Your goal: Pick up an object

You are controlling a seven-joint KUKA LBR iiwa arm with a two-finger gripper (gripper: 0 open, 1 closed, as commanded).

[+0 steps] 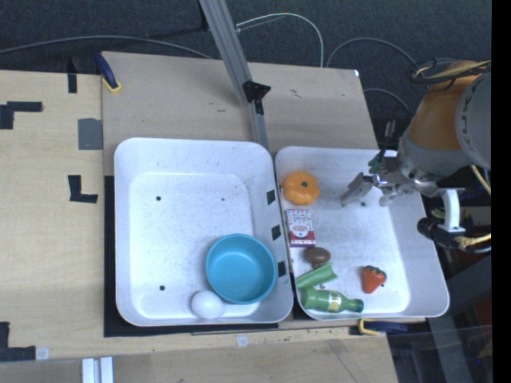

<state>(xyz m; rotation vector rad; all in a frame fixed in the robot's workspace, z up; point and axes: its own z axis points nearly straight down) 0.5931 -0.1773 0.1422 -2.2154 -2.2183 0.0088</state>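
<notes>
While the gripper (pixel 361 188) hovers, jaws spread wide and holding nothing, the small round orange plastic pumpkin (pixel 300 187) looks light, rigid; pinch across its middle.

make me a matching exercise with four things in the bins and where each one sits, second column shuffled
Things:
1. blue bowl
2. white ball
3. orange pumpkin
4. strawberry

Places:
A. right bin, far end, by the wall shared with the left bin
B. left bin, near edge, touching the bowl
C. right bin, near right corner, apart from the other items
D. left bin, near right corner

Pairs: 1-D, 2-B, 3-A, 4-C
</notes>
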